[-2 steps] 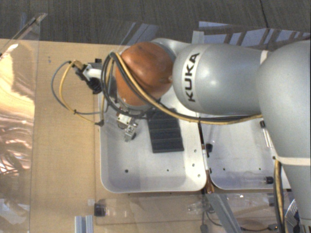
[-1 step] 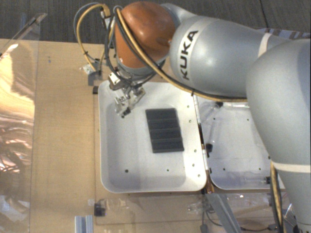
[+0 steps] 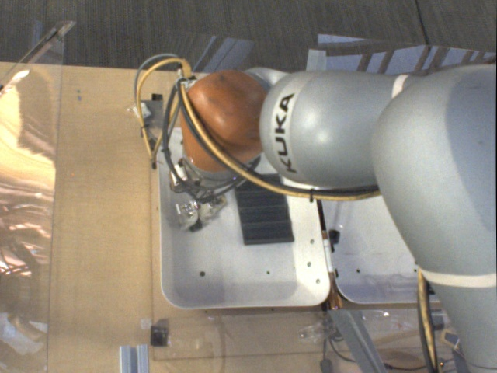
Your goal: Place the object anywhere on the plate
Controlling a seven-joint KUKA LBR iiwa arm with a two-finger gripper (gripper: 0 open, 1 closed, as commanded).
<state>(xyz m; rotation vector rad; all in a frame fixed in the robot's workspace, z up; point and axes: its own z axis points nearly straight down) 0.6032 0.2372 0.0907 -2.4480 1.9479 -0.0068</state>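
The arm is hanging over the left bin [image 3: 233, 290] with the gripper [image 3: 192, 212] just beside the dark ridged plate [image 3: 264, 216], its jaws' state impossible to tell.

One fixed overhead camera, slanted down on both bins [image 3: 233, 286], arm [image 3: 373, 130] close beneath.

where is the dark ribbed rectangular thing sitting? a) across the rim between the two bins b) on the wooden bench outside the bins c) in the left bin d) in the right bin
c: the dark ribbed rectangle lies flat on the floor of the left bin, right of the gripper and clear of the bin's right rim.
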